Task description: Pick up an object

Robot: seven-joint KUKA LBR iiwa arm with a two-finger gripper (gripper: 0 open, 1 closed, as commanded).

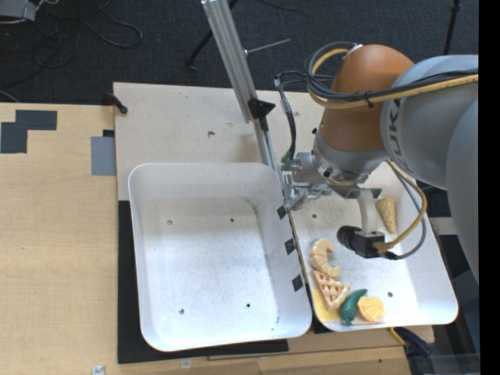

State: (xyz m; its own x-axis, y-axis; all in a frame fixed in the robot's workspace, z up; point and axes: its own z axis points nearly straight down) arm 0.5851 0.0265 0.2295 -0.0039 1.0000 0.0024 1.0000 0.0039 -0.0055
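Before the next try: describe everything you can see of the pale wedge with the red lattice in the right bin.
The pale wedge-shaped toy with a red lattice top, plastic by its look, lies flat near the front left corner of the right white bin. The tan croissant-shaped toy touches its back edge; the green curved toy lies against its right side.

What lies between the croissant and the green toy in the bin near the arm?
A pale triangular slice with red lines lies there, as the camera view shows.

The left bin (203,248) looks matt plastic, the bench (55,248) wood.
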